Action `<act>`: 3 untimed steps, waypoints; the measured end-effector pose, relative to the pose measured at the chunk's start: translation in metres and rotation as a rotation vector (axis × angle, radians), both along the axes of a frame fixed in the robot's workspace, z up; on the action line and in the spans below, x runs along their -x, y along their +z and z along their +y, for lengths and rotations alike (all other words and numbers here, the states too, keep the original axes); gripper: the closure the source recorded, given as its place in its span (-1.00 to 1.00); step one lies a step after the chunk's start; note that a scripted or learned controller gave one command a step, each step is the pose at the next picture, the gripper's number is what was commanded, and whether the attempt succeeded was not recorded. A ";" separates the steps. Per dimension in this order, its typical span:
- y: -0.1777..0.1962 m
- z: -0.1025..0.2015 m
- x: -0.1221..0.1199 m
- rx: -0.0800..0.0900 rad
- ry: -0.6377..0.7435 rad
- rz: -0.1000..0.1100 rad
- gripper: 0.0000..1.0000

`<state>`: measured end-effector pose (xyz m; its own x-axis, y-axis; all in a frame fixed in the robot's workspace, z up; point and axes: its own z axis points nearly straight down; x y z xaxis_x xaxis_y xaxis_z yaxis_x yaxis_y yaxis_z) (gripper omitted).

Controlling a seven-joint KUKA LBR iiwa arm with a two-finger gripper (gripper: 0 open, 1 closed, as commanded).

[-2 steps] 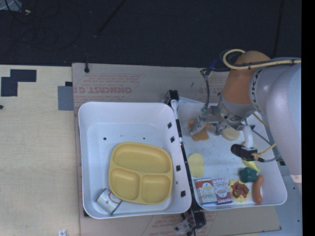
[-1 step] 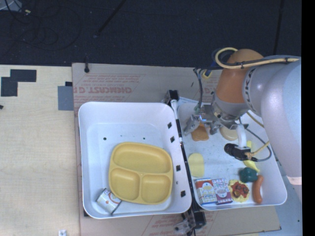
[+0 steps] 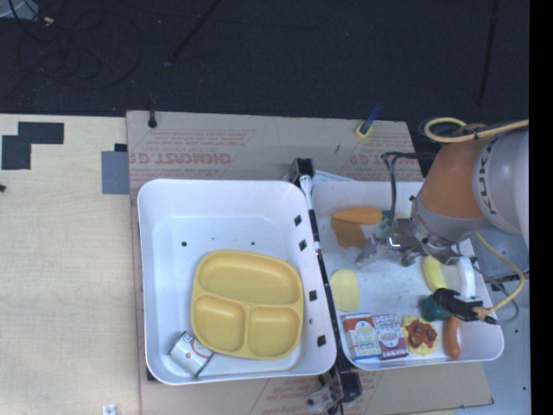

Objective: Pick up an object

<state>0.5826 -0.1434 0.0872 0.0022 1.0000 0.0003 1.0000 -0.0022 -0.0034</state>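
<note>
My gripper (image 3: 386, 247) hangs low in the right bin (image 3: 367, 199) — fingers spread, nothing between them — just beside the orange block (image 3: 356, 225) near the bin's far edge; the pale yellow piece (image 3: 345, 290) lies nearer.

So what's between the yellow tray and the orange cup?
In the camera view, the two bins' touching walls with black clips lie between the tray and the cup. A pale yellow piece sits lower, off that line.

Upside-down red print, approx "CHEMCRZT", on cardboard sheet (image 3: 186, 156) under bins; other labels too small to read
</note>
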 end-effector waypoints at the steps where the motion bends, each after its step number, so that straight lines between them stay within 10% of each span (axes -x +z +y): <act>1: -0.001 0.057 -0.049 -0.001 0.003 0.001 -1.00; 3: -0.001 0.056 -0.060 -0.001 0.003 0.001 -1.00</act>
